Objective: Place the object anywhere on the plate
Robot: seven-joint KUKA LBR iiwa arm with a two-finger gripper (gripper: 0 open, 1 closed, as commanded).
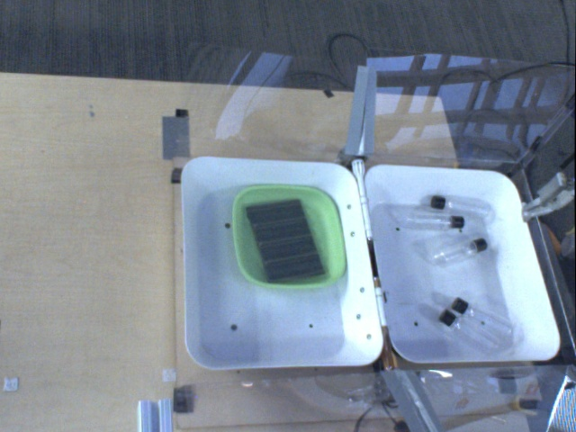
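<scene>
You had the dark ridged block lying flat on the green plate in the left bin, so placing looked finished. Your gripper sat at the right bin's far edge, grip impossible to tell; next, you needed only to stay clear.

Robot lab: wooden bench, two white bins, clear vials in the right bin, loose cables, metal frame, dark carpet.

A pale wooden bench fills the left and near part of the scene. Beyond its far edge lies dark grey carpet. Black cables loop at the far side, and bluish reflections fall across the far right.
</scene>
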